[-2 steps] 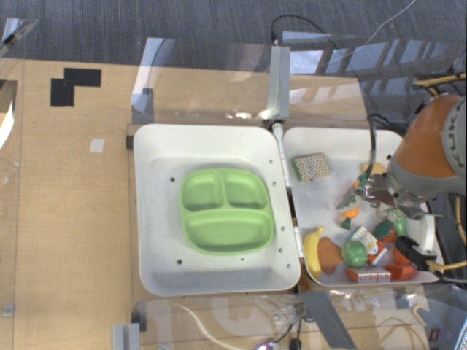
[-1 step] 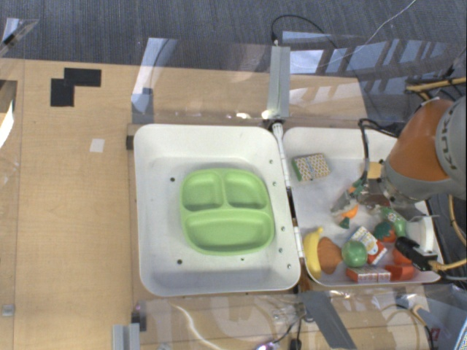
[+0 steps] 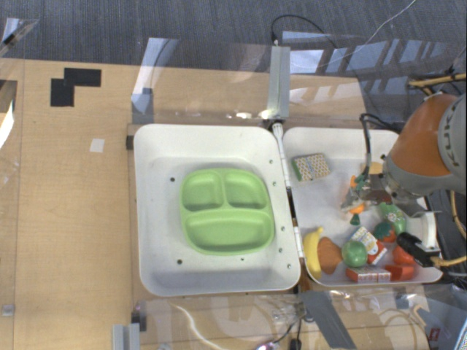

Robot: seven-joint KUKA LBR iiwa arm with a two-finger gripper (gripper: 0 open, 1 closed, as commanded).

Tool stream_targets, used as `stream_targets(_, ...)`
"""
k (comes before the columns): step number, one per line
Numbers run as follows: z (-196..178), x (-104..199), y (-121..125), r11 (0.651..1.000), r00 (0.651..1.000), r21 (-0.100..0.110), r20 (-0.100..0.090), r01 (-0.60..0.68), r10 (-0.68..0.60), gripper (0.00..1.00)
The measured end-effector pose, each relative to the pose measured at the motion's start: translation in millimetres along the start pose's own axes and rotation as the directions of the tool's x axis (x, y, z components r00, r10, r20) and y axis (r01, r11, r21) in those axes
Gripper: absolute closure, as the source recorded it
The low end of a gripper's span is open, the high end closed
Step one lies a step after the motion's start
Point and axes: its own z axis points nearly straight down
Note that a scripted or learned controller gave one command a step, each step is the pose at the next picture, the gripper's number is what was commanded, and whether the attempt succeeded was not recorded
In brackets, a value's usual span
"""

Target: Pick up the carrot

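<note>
At the right bin's [image 3: 332,148] near edge lie a banana [image 3: 312,249], a brown potato-like piece [image 3: 329,254], a green ball [image 3: 355,254] and red pieces [image 3: 403,261]. The carrot [image 3: 355,209], small and orange, lies beyond them, just below the jaws [image 3: 360,189]; their spread cannot be told. A green divided plate [image 3: 227,211] sits in the left bin [image 3: 157,195].

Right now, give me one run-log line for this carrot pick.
phase: approach | pincer: low in right bin | carrot: beside pincer tips, grasp unconfirmed | green tray: in left bin
</note>
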Motion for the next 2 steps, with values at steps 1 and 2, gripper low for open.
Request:
stream_targets(1,-127.7,-5.2,47.9,0.963,0.963,0.012,0.004,-0.270,0.270,1.00)
stream_targets(2,-54.4,26.1,12.1,0.988,0.988,0.015,0.001,-0.152,0.152,1.00)
